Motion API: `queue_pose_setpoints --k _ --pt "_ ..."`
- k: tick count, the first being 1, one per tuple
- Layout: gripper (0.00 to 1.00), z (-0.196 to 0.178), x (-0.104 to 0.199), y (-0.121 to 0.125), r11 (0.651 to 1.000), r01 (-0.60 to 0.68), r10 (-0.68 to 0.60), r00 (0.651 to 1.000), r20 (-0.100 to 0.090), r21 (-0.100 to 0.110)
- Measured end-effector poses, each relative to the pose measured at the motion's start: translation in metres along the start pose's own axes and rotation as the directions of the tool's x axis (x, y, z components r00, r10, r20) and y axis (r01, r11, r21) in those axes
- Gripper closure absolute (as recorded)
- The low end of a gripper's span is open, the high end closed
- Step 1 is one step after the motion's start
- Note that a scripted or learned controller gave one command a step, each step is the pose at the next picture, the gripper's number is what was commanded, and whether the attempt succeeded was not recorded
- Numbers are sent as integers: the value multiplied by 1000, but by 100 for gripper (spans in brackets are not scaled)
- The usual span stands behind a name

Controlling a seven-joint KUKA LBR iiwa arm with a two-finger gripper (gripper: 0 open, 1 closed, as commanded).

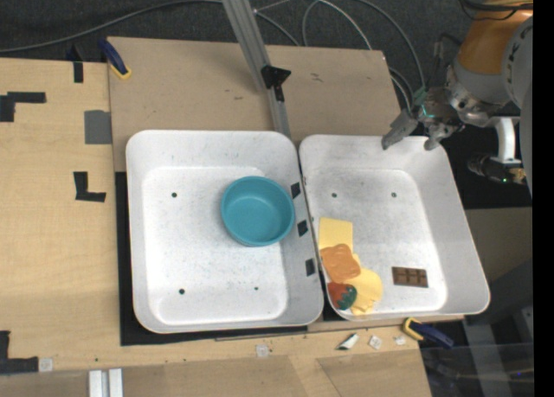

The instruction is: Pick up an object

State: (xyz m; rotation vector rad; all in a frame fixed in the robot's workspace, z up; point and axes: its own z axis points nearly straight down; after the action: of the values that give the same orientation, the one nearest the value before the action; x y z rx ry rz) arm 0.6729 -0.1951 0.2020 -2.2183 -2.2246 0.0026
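Pincer (410, 137) open (above right bin (450, 214))

Fixed camera above, slanting down on both bins (138, 214).

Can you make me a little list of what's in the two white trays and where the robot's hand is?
left white tray: round blue plastic bowl
right white tray: yellow flat pieces, orange piece, small brown chocolate-like block
hand: at right tray's far edge, open, holding nothing
arm: grey, orange band
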Motion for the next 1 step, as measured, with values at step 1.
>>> queue_pose_setpoints --k 1 --pt "0 0 0 0 1000 0 0 1000 0 1"
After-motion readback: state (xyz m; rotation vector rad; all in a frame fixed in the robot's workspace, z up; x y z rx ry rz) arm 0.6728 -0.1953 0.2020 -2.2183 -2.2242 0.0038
